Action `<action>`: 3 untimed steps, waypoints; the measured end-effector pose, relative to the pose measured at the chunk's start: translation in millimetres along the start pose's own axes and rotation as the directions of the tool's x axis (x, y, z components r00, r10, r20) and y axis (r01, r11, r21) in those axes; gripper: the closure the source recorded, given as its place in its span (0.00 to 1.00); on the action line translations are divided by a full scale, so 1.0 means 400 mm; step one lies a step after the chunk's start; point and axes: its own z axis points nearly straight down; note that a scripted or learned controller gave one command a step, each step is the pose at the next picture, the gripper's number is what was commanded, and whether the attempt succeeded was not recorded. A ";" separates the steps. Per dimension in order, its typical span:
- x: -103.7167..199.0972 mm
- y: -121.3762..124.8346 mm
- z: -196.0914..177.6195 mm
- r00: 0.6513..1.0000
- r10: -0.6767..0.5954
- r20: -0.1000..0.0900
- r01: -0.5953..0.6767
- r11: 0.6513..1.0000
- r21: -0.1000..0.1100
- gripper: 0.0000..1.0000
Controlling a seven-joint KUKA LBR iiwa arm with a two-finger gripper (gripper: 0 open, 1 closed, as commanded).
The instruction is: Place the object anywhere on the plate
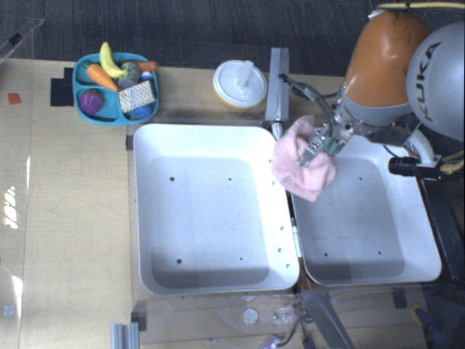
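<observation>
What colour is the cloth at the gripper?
Pale pink; the cloth shows in the camera view, at the gripper.

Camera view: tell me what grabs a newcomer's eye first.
The orange-banded arm reaching in from the right, its hand gripping a pink cloth over the seam between the two white bins. Then the blue tray of toy food at upper left, beside a yellow-rimmed plate.

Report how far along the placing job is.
Done: the pink cloth looks picked up, bunched at the gripper over the seam between the two bins. In hand: carrying it, seemingly pinched by the fingers. Left: setting it on the blue plate at the bench's far left, which already holds toy food.
</observation>
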 end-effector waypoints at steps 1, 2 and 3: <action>0.133 0.050 -0.015 0.921 -0.391 0.000 0.391 0.921 -0.001 1.00; 0.280 0.057 -0.024 0.716 -0.698 0.000 0.698 0.716 -0.002 1.00; 0.405 0.079 -0.023 0.714 -0.700 0.000 0.700 0.714 -0.002 1.00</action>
